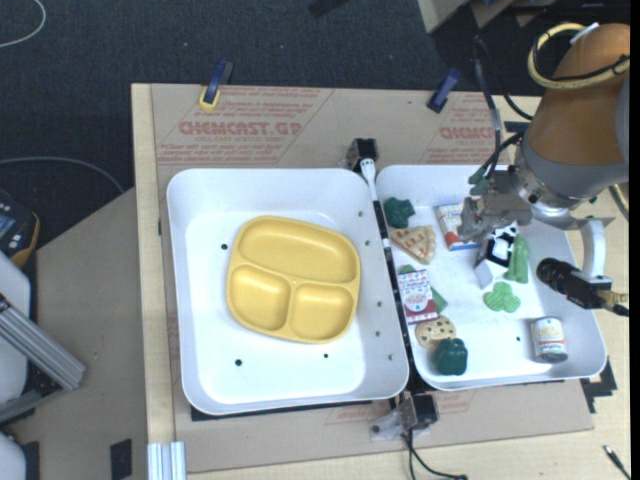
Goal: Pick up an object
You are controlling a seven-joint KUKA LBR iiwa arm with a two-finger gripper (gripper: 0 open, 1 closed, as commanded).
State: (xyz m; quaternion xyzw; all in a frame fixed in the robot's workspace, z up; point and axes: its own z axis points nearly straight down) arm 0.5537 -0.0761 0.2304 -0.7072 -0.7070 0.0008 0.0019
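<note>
arm over right bin (590,340) | gripper (487,226) low among toy food, grip state can't tell | yellow divided plate (293,278) in left bin (200,298)

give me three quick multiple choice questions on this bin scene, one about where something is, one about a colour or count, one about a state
1. Where is the yellow tray?
A. left bin
B. right bin
C. on the cardboard outside the bins

2. How many compartments does the yellow tray have?
A. two
B. three
C. five

3. How does the small can stand?
A. upright on the right bin floor
B. lifted in the air
C. resting in the tray

Answers: 1 A, it lies inside the left bin walls. 2 B, one long section above two smaller ones. 3 A, it stands near the bin's right corner, apart from the gripper.
</note>
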